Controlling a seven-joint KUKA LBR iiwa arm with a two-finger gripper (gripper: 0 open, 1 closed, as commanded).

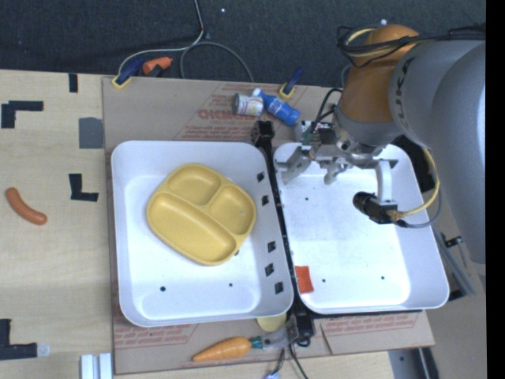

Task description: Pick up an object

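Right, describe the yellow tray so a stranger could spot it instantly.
Start at the left white bin, the one away from the arm. The yellow tray lies in its middle, turned at a slant. It is a pale yellow divided plate with three compartments and the largest item in the bins.

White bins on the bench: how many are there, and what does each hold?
2. The left bin holds a yellow divided plate. The right bin sits beside it under the gripper, with a small orange item at its near-left corner. The arm may hide more.
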